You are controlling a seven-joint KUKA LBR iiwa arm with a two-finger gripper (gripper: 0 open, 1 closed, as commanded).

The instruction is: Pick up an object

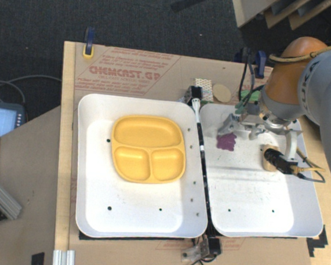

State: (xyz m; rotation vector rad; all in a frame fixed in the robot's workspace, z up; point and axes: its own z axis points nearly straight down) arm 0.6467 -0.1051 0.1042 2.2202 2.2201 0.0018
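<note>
Arm: grey with an orange band, entered from the right and bent down over the far part of the right bin, its gripper low near the bin floor, the jaws' spread impossible to tell. Purple object: small, irregular, lay on the right bin's floor near its far left corner, just beside the gripper; whether they touched could not be made out. Yellow divided tray: lay in the left bin, three compartments facing up.
</note>
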